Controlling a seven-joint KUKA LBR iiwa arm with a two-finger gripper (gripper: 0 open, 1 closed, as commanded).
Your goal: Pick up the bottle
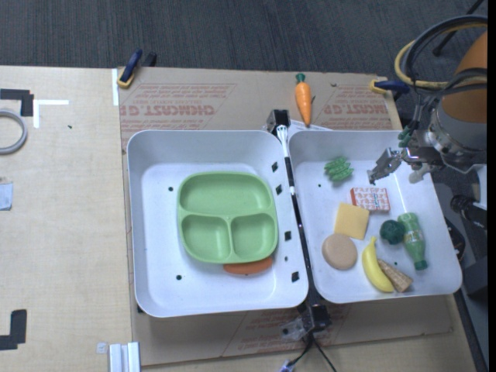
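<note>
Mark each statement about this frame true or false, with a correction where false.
1. The green bottle lies in the right bin. True.
2. The tool holds the bottle. False: it is over the right bin's upper part, apart from the bottle, with nothing between its fingers.
3. The green divided plate sits in the left bin. True.
4. The banana lies on the green plate. False: it is in the right bin, near its front edge.
5. The carrot lies inside the right bin. False: it lies on the cardboard beyond the bins.
</note>
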